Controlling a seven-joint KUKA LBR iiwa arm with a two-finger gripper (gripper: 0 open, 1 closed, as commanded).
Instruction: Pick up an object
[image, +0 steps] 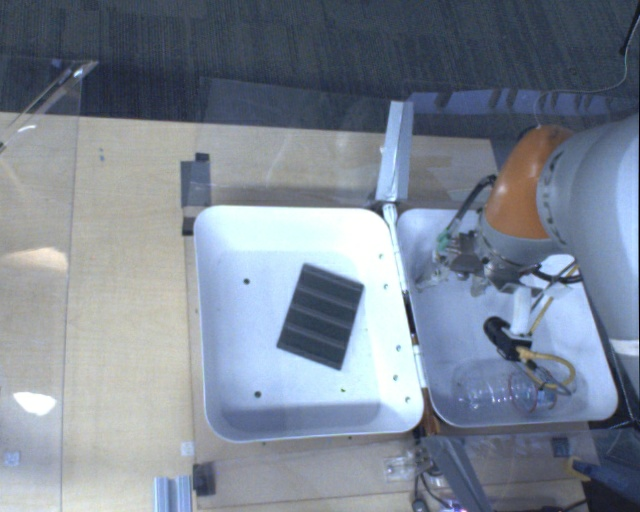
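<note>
A dark grey ribbed rectangular block (320, 317) lies tilted in the middle of the left bin (230, 400). A clear plastic bottle (492, 389) lies on its side near the front edge of the right bin (440, 330). My gripper (451, 263) hangs over the back left part of the right bin, close to the wall between the bins. It is well behind the bottle and to the right of the block. Nothing shows between its fingers.
A grey metal post (396, 150) stands behind the gap between the bins. The arm's orange band (522, 180) and grey body cover the right bin's back right. A clear panel lies on the wooden bench (100, 300) at left.
</note>
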